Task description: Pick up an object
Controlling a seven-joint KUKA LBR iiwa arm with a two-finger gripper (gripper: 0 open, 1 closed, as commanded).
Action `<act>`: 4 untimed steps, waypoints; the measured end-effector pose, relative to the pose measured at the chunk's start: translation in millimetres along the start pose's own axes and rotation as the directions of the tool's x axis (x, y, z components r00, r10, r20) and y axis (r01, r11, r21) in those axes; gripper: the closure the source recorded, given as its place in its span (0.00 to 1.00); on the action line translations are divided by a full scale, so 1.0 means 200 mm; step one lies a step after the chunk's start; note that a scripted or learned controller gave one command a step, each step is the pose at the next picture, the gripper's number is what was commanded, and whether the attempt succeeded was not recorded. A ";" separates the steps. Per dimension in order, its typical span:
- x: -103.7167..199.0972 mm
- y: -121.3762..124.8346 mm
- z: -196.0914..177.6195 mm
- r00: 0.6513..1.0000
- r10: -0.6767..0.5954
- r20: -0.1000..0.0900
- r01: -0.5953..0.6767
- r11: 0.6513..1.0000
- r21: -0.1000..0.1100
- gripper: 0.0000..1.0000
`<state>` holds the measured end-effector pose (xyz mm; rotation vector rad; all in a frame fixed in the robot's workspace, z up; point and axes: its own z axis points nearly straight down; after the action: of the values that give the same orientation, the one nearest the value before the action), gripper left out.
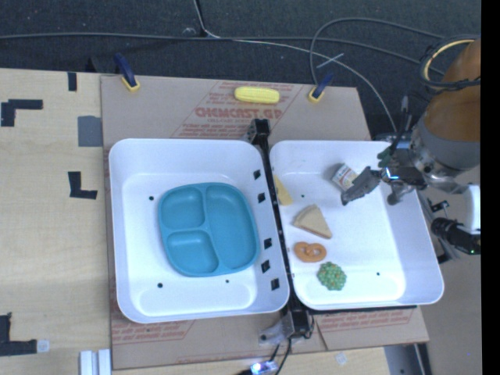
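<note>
A grey robot arm with an orange band reaches in from the right, and its gripper (376, 184) hangs over the upper right part of the right bin (406, 287). One dark finger (358, 187) points down and to the left; a second shows further right, so the fingers look spread apart, with nothing between them.

Just beside the left finger, up and to the left, lies a small silver packet (343, 176); whether they touch cannot be told. Below and left of the gripper sits a tan wedge (313, 222). Further down are an orange pretzel shape (310, 251) and a green bunch of grapes (332, 276). A pale yellow piece (281, 194) rests by the bin's left wall.

Well to the gripper's left, the left bin (137, 287) holds a blue divided plate (208, 229). Far up and left, on the cardboard (180, 108) beyond both bins, lies a yellow banana (256, 94).
</note>
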<state>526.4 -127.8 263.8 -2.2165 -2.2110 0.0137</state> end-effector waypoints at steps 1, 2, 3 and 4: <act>0.00 0.01 -0.03 1.000 -0.004 0.002 0.004 1.000 -0.012 0.00; -0.03 -0.01 0.28 1.000 -0.003 0.001 0.003 1.000 -0.007 0.00; -0.01 0.02 0.50 1.000 -0.004 0.001 0.004 1.000 -0.009 0.00; 0.02 0.04 0.74 1.000 -0.004 0.001 0.004 1.000 -0.007 0.00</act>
<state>531.9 -122.9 115.9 -2.2160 -2.2195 0.0066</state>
